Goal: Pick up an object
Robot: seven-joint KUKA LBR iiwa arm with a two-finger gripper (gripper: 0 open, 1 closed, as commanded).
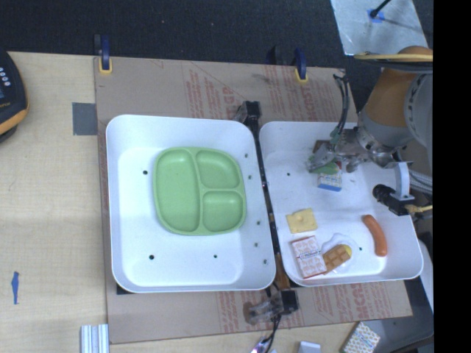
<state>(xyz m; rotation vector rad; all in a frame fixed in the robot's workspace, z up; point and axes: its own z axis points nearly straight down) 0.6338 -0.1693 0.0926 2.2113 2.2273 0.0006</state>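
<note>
right now the gripper [329, 158] hangs at twelve o'clock in the right bin [288, 140], just above a small blue-and-white packet [330, 182]; i cannot tell how its jaws stand. the packet looks light, flat and probably slick, so pinching across its short edges seems safest. a yellow block [301, 220] lies at six o'clock from it, a sausage [375, 234] at four. the green tray [199, 190] sits in the left bin [125, 197].

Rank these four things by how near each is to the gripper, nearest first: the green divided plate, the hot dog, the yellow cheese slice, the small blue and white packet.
Measured from the gripper:
1. Small blue and white packet, just below the gripper.
2. Yellow cheese slice, mid right bin.
3. Hot dog, right bin's right side.
4. Green divided plate, left bin.
</note>
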